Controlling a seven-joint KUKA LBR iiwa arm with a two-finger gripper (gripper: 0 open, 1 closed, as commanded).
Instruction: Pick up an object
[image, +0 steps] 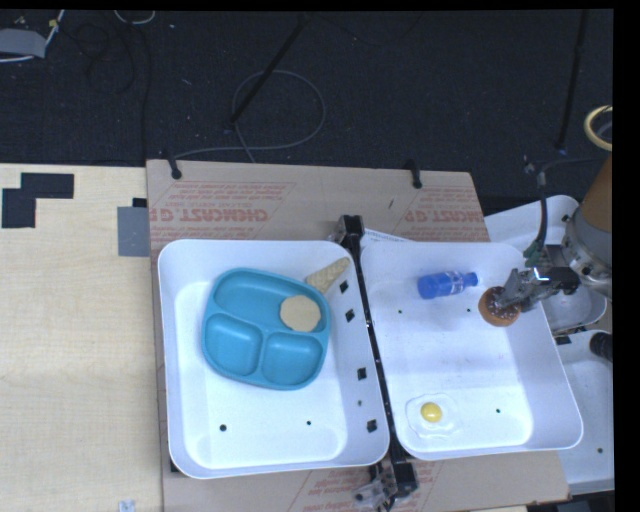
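At the right edge of the right bin (470, 440), my gripper (517, 289) reaches in from the right. A small brown round object (497, 307) lies right at its tip, touching or just beneath it; the view does not settle whether it is gripped. A blue bottle (446, 284) lies on its side to the left of the gripper. Near the bin's front sits a toy fried egg (432, 413).
The left bin (250, 440) holds a blue divided plate (250, 350) with a tan round disc (300, 314) on its upper right part. A tan wedge (328, 273) lies beside the plate by the black divider (362, 330) between the bins.
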